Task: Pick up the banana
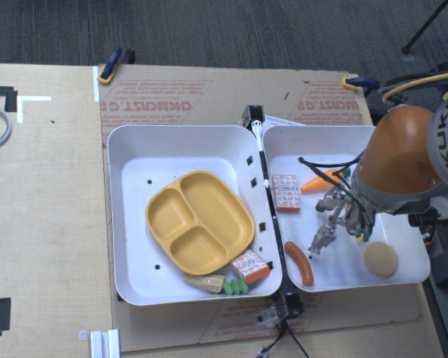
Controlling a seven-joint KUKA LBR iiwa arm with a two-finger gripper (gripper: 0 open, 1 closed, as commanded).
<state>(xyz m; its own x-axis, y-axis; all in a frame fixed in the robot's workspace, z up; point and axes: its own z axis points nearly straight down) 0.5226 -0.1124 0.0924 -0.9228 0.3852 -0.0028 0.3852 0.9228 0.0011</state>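
Banana not positively identified. Nearest match: banana candidate [205, 283], a pale tan, elongated piece lying flat along the front wall of the left bin [134, 200], touching a green item [237, 287]. Identity cannot be confirmed.

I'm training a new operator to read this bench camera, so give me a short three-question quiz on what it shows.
1. True or false: the yellow plate lies in the right bin.
2. Which thing lies nearest the pincer? A: sausage. B: yellow plate. C: blue clamp.
3. Fill in: the pincer hangs over the ___ bin.

Key
1. False: the yellow plate lies in the left bin.
2. A.
3. Right: it hangs over the right bin, between the sausage and the round beige item.
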